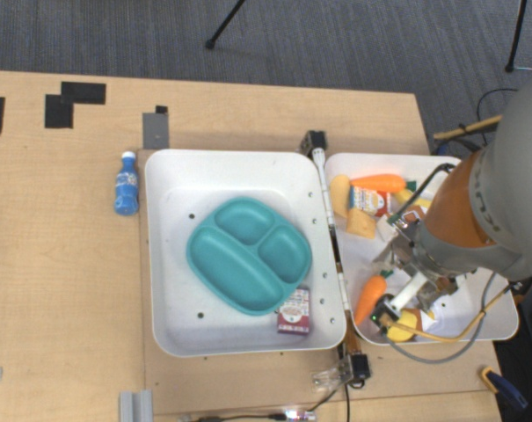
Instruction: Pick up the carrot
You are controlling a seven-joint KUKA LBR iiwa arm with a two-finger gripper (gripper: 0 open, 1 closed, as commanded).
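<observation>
An orange carrot (368,297) lies at a slant near the front left of the right bin (503,323). A second orange carrot-like piece with a green end (382,183) lies at the back of that bin. My gripper (391,277) hangs low over the right bin, just right of and above the front carrot, close to its upper end. The wrist and arm cover the gripper from above, so I cannot see anything held in it.
In the right bin are also a yellow piece (340,193), a pale wedge (362,225), a small labelled carton (369,201) and a yellow item (405,325). The left bin (160,236) holds a teal divided plate (248,253) and a maroon box (295,311). A blue bottle (127,184) lies on the bench.
</observation>
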